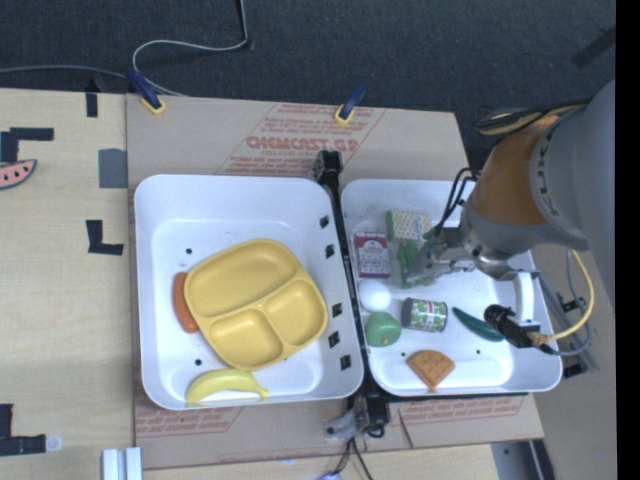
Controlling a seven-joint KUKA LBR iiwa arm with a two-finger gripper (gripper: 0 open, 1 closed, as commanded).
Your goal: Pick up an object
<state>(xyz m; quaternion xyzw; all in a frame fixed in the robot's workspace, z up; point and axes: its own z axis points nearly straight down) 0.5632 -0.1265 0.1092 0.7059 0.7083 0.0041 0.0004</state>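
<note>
The claw (pixel 425 265) sits low in the right bin (pixel 520 373) on a green item (pixel 409 258), its grip impossible to judge, beside a red-labelled carton (pixel 372 254) and small can (pixel 426 315) with unreadable print, while cardboard (pixel 300 138) behind the bins bears partly legible red lettering.
</note>
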